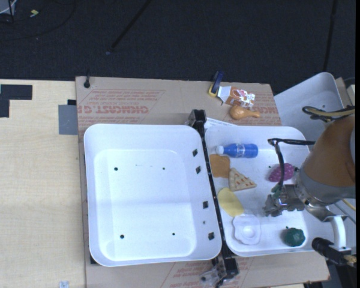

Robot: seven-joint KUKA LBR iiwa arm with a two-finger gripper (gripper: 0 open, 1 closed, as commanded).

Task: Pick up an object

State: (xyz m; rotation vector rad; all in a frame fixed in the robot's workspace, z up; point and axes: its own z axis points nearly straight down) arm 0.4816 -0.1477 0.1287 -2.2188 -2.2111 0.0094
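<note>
The arm's orange band (333,155) rides highest, and under it the jaws (280,204) hang low in the right bin (300,133); whether they are spread I cannot tell. Likely targets lie close: a purple object (281,173) just beyond, a green one (293,237) nearer. Best to centre over one piece, clear of its neighbours, before closing.
</note>
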